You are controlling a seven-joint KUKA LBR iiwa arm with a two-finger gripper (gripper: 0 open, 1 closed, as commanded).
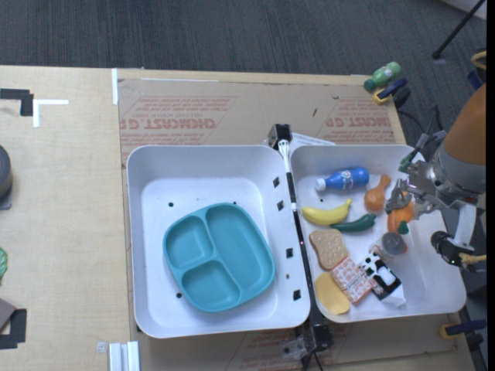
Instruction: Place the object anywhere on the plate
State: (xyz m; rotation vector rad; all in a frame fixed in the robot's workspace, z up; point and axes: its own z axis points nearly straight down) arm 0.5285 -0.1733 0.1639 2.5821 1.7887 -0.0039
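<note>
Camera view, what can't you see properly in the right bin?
- Gripper: too small and cluttered to tell open from shut.
- Orange toy: partly hidden by the gripper, so whether it is grasped is unclear.
- Arm: cut off by the right edge.
- Black-and-white toy: too small to identify.

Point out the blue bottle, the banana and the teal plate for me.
blue bottle (345, 179), camera view, middle of its body
banana (326, 214), camera view, middle of its curve
teal plate (232, 234), camera view, floor of its large compartment
</note>
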